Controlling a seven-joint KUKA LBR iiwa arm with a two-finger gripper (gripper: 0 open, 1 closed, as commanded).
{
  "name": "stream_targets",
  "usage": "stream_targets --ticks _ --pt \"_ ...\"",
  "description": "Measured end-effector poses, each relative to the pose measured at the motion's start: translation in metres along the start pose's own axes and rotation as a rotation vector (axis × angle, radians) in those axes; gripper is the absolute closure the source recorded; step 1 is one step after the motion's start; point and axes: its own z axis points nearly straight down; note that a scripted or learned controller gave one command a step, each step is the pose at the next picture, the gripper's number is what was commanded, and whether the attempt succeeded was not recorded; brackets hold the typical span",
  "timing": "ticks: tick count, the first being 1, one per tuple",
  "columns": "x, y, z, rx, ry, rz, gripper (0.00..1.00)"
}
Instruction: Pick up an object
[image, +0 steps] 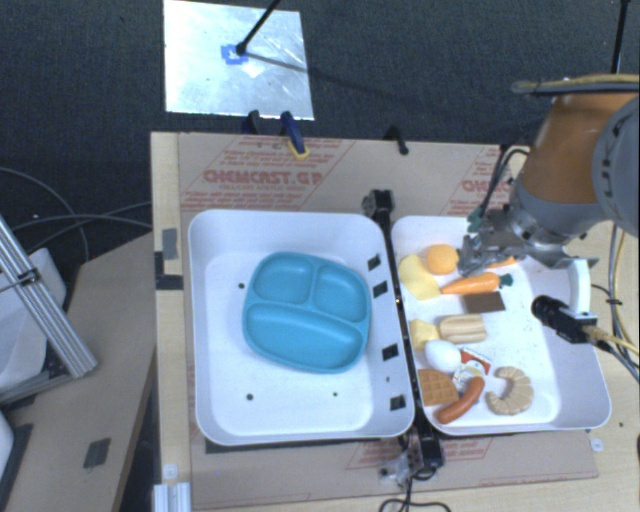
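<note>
Two shallow white plastic bins with rounded corners sit side by side on a table topped with brown board printed "CHEMCAST GP" in red. The left bin (215, 400) holds a smooth blue tray (307, 310) with three compartments, lying slightly askew near the centre with bare floor on all sides. The right bin (575, 385) holds toy foods crowded toward its left half: an orange ball (441, 259), a pale yellow piece (417, 278), a tapered carrot (472, 284), a dark brown flat block (482, 303), a tan bread roll (462, 327), a white egg (441, 354), a gridded waffle (437, 385), a red sausage (460, 401) and a ridged croissant (510, 390). The right part of this bin's floor lies open. The grey arm with its orange band enters from the right; its pincer (478, 256) hangs over the carrot's thick end, just beside the ball, and whether it is clenched or released cannot be told.
</note>
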Motion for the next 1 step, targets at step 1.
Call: stream_targets --ticks 1 --pt "0.0436 0.0273 -0.0083 -0.001 0.001 0.000 1.00"
